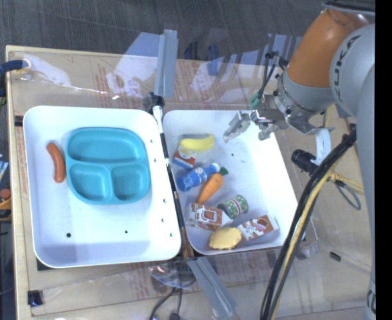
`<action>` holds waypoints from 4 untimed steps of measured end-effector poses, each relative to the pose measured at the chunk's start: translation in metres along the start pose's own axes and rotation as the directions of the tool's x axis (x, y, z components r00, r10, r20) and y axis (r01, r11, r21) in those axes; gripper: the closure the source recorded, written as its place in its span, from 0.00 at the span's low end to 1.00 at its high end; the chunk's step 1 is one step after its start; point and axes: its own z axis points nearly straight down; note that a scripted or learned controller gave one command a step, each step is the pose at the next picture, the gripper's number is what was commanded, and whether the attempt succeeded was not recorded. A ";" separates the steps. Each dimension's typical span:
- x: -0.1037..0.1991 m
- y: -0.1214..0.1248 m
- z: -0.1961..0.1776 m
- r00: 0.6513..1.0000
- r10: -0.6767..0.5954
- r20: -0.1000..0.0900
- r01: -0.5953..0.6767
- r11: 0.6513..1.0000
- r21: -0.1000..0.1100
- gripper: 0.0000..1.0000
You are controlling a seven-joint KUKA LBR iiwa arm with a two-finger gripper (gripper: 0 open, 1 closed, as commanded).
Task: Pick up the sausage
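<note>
The sausage (56, 161) is a small orange-red link lying on the floor of the left bin (83, 235), just left of the blue divided plate (108, 163). My gripper (249, 126) hangs over the upper part of the right bin (276, 172), far to the right of the sausage. Its two grey fingers (234, 127) stand apart with nothing between them.
The right bin holds several toy foods: a yellow banana (197, 143), a blue bottle (193, 177), a carrot (210, 187), a green can (235, 206), two small cartons (205, 216) and a yellow piece (225, 239). A raised divider (164, 155) separates the bins.
</note>
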 end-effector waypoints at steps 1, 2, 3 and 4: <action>0.063 -0.040 0.141 0.988 -0.157 0.001 0.157 0.988 0.000 0.00; 0.061 -0.010 0.159 0.987 -0.162 0.002 0.162 0.987 -0.002 0.00; 0.034 0.057 0.158 0.984 -0.178 0.002 0.178 0.984 -0.005 0.00; 0.036 0.062 0.138 0.983 -0.186 0.005 0.186 0.982 -0.017 1.00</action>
